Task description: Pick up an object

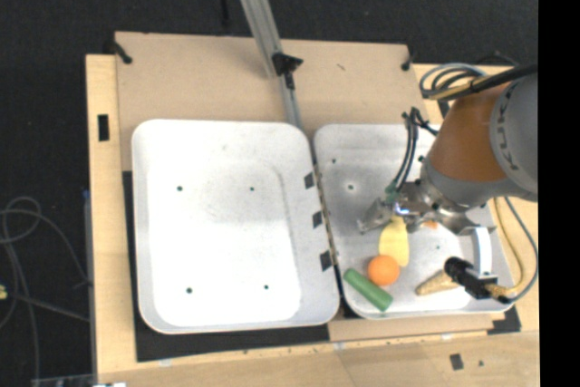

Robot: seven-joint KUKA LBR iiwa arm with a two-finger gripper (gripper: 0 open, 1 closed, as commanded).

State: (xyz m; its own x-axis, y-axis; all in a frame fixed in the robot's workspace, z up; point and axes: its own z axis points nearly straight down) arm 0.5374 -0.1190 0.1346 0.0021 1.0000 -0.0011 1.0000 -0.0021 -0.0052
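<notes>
On my feed the left bin (pixel 222 222) fills centre-left. In the right bin (pixel 349 168), lower right of frame, I see a green cylinder (pixel 367 290), an orange ball (pixel 383 270) and a yellow object (pixel 394 243) directly under the gripper (pixel 391 217); whether its grip is wide or narrow I cannot tell.

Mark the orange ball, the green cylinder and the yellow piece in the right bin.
orange ball (pixel 383 269), camera view, centre of its top.
green cylinder (pixel 367 290), camera view, middle of its length.
yellow piece (pixel 394 243), camera view, middle of its face.
</notes>
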